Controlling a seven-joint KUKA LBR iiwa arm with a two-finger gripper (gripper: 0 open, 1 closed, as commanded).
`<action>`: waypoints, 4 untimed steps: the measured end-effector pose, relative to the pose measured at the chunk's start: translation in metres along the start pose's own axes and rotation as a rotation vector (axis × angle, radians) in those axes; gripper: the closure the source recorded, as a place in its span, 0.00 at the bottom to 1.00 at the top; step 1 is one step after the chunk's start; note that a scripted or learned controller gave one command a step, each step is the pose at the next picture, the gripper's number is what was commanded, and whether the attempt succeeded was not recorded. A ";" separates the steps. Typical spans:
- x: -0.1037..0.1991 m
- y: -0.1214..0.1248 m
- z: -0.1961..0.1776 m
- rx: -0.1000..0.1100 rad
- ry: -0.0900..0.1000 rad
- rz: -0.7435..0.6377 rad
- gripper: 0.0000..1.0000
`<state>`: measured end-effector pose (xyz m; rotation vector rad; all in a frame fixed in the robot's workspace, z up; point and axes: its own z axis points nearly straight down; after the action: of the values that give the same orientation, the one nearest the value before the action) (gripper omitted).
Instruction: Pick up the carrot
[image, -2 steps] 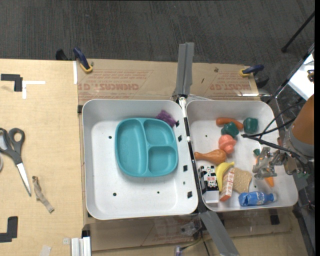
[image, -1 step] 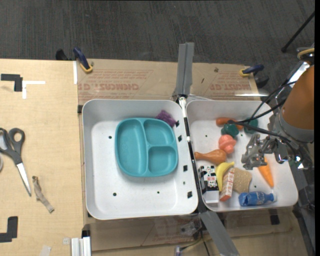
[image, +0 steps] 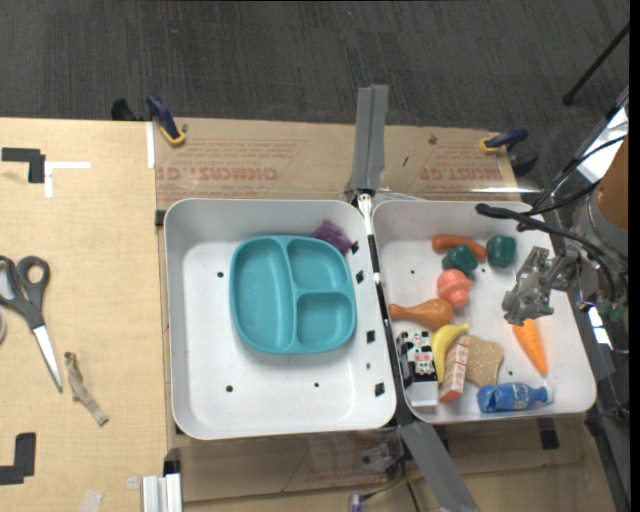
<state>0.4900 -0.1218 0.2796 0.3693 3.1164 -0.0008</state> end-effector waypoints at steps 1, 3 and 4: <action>0.023 0.047 0.013 -0.001 0.002 -0.312 1.00; -0.032 -0.044 0.150 -0.002 0.002 -0.766 1.00; -0.025 0.034 0.084 -0.002 -0.001 -0.786 1.00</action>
<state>0.5220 -0.0948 0.1957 -0.8528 3.0193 0.0005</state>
